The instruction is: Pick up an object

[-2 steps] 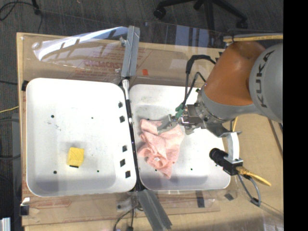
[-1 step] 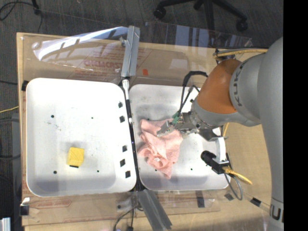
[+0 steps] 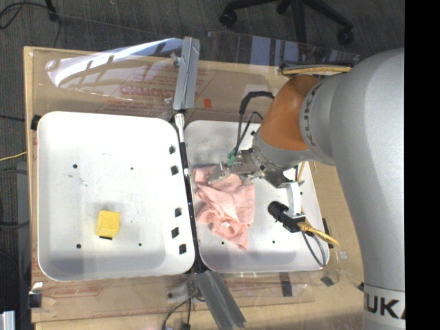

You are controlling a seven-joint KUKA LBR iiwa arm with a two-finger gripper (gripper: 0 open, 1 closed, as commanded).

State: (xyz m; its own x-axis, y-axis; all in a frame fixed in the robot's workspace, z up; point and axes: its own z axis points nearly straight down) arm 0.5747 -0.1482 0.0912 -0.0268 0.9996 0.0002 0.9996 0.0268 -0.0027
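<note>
Pink cloth (image 3: 225,210) lies crumpled in your right bin (image 3: 302,256), gripper (image 3: 232,163) down at its far edge, grip state can't tell. Yellow block (image 3: 108,223) sits in the left bin (image 3: 62,136). Wooden bench (image 3: 227,88), grey carpet, office chair base (image 3: 289,9) beyond.

2 bins side by side on bench (image 3: 41,81). Left bin (image 3: 62,136): block (image 3: 108,223) in near-left part. Right bin (image 3: 206,133): cloth (image 3: 227,208) in its left half, against the divider side. Arm (image 3: 344,115) comes in from right; gripper (image 3: 230,167) over cloth's far edge.
</note>
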